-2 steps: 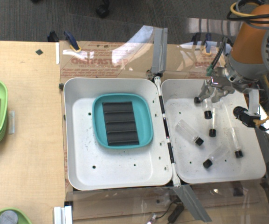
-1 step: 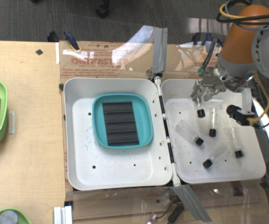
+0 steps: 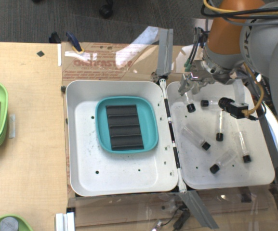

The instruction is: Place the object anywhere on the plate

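Two white bins sit side by side on the wooden surface [image 3: 23, 177]. The left bin [image 3: 81, 172] holds a teal plate [image 3: 151, 129] with a black ribbed block [image 3: 124, 125] lying on it.

The right bin [image 3: 259, 174] holds several clear plastic tubes with black caps, scattered: one at centre [image 3: 196, 139], one toward 5 o'clock [image 3: 224, 161], one upright-looking near 12 o'clock [image 3: 220, 125], one at 4 o'clock [image 3: 242, 148]. Any of these could be the task's object; none is on the plate yet.

The arm [image 3: 235, 13] comes in from 2 o'clock of the frame. The tool [image 3: 189, 88] hangs over the right bin's 11 o'clock corner, near a capped tube [image 3: 191, 107] just below it. Whether its fingers are apart or together I cannot tell; nothing is visibly between them.

Judgement: this is the picking step, with the transfer not begun. The next move calls for settling on one tube, descending with the fingers straddling its narrow body across the long axis, closing, then lifting and carrying toward 9 o'clock over the bin walls to the plate. Clear, round tubes may roll or slip.
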`<state>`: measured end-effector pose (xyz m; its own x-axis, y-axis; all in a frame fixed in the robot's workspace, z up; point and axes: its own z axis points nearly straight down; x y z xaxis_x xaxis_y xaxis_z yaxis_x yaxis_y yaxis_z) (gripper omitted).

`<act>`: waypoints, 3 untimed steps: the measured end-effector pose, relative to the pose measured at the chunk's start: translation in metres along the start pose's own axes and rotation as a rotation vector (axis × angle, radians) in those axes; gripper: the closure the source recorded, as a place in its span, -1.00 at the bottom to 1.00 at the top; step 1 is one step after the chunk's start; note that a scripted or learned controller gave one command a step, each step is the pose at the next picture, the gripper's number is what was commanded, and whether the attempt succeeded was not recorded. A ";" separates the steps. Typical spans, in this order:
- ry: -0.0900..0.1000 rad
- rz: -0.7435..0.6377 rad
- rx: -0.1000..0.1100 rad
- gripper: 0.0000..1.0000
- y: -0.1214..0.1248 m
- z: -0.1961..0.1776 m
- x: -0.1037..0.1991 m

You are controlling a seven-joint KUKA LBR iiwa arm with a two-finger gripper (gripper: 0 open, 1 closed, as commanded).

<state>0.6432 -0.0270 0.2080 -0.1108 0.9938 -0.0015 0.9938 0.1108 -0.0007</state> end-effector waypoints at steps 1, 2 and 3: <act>0.000 -0.126 -0.001 1.00 0.020 -0.010 0.037; 0.000 -0.198 0.002 1.00 0.023 0.011 0.072; 0.000 -0.198 0.002 -1.00 0.024 0.011 0.072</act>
